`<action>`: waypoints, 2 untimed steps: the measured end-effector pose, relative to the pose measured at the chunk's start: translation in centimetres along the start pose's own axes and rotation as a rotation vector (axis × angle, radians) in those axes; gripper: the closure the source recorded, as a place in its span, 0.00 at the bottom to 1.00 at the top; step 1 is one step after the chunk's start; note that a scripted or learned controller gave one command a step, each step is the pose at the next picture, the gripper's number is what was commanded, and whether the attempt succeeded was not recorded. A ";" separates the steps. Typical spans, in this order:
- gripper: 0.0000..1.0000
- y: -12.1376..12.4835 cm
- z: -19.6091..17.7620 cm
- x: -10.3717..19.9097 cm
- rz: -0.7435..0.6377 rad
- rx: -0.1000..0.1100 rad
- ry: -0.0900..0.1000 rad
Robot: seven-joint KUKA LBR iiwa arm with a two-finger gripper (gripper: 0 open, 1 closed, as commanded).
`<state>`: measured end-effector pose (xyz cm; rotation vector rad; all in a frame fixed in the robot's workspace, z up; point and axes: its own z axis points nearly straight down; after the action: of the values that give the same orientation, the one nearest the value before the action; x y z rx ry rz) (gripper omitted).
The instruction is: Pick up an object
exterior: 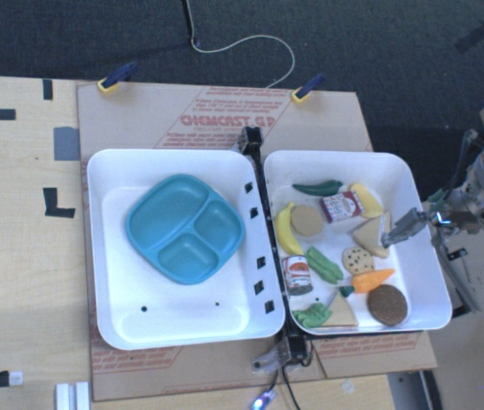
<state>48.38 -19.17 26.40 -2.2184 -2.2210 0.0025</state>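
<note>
**Ana:** Gripper [401, 227] on the grey arm reaches in over the right edge of the right-hand shallow white bin [395, 162]. I cannot tell its state, and nothing shows in its grasp.

**Ben:** Which object is nearest?

**Ana:** The pale yellow cheese-like wedge [370, 234], just beside the tip, toward the bin's middle. An orange toy carrot [371, 280] lies below it, long axis across the bin.

**Ben:** So, by my judgement, a short move inward and down would meet the wedge first.

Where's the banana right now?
The banana lies in the right bin, along its left side near the divider between the bins. A round tan cookie-like piece sits just to its right and a small can lies below it.
</note>
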 end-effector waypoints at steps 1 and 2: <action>1.00 0.1 -0.9 0.1 -0.002 0.002 0.000; 1.00 5.8 4.4 6.4 -0.007 0.003 0.003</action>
<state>54.18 -12.72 22.03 -2.2074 -2.2261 0.0022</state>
